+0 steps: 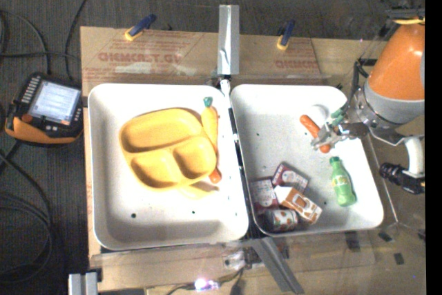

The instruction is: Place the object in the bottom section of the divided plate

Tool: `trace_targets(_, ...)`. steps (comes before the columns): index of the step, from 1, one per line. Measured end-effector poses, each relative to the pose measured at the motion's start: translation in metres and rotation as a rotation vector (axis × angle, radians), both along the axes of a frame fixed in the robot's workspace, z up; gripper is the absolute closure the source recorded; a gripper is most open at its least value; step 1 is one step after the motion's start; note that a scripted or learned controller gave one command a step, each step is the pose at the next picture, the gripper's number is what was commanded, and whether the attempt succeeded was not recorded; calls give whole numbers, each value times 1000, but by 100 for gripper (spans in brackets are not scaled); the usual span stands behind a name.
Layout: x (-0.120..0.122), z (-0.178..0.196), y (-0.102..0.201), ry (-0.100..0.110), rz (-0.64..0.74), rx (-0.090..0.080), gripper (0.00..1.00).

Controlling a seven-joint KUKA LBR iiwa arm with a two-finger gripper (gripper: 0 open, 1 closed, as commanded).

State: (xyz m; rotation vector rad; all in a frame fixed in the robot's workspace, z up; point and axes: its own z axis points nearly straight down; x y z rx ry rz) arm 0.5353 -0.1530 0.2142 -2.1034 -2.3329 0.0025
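Observation:
A yellow divided plate lies tilted in the left bin. A long yellow-orange carrot-shaped toy with a green tip leans along the plate's right rim, and a small red-orange piece sits at the plate's lower right corner. In the right bin, a small orange carrot-like object lies at the upper right. My gripper hangs low right beside it, touching or nearly touching its lower end. A speck of orange shows under the gripper tip.
A green bottle lies just below the gripper near the right wall. Several snack packets crowd the right bin's front. A metal post stands behind the bins' shared edge. A teach pendant rests to the left.

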Motion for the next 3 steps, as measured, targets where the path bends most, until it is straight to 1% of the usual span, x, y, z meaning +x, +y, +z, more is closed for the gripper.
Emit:
trace_targets(1,107,35,66,0,-51,-2,100)
trace_targets(2,17,15,127,4,-227,1,100)
trace_targets(3,40,5,186,2,17,-1,100)
